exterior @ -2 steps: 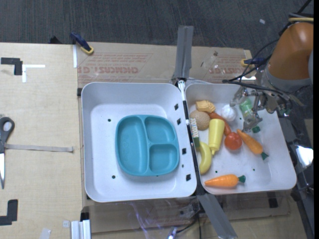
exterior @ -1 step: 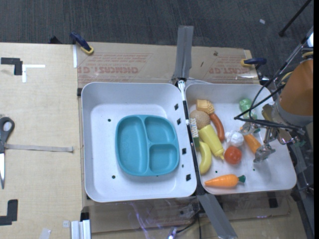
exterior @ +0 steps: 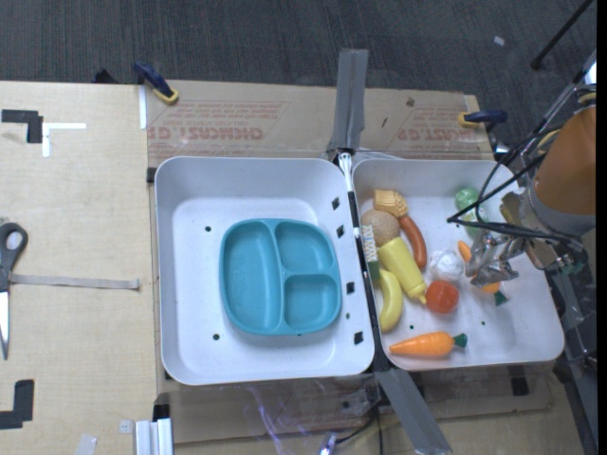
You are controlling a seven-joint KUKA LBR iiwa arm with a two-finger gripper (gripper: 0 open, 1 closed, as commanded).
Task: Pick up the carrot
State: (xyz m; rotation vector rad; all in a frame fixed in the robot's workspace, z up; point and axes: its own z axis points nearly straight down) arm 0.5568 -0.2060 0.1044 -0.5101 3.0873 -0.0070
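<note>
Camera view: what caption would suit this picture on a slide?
Robot arm's pincer hovers in the right bin above toy food, the carrot lying untouched near the front; a blue divided plate sits in the left bin.

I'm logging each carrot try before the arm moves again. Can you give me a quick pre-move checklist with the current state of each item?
1. Carrot located: ok, it lies on its side near the front edge of the right bin.
2. Carrot free of neighbours: ok, a gap separates it from the banana and the tomato.
3. Gripper over the carrot: not ok, it sits farther back and to the right in the bin, beside a white lump.
4. Gripper free of any object: cannot tell.
5. Path to the carrot clear: not ok, the tomato lies close to the straight line.
6. Blue plate out of the way: ok, it is in the left bin.
</note>
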